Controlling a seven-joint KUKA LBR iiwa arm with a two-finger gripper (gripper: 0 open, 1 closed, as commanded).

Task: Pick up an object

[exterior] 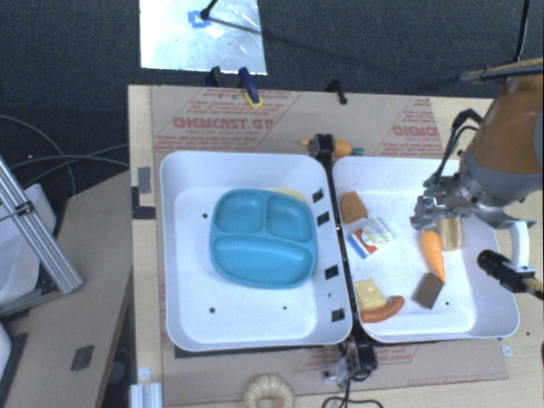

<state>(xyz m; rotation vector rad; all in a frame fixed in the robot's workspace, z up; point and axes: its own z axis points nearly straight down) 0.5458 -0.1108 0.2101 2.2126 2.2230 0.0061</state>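
Observation:
The right bin (489, 313) holds several toy foods. An orange carrot (433, 254) lies near its middle, with a dark brown block (428, 291) just below it. A brown bread piece (353, 205) and a red, white and blue packet (371, 236) lie at the left side. A yellow cheese wedge (369, 294) and a red sausage (382, 310) rest near the front left corner. My gripper (441, 221) hangs low over the right bin, directly above the carrot's upper end.
The left bin (191, 313) holds a blue divided plate (263, 237), with a small yellow item (292, 195) behind it. A black divider (333, 245) separates the bins. The grey arm (510, 151) comes in from the right.

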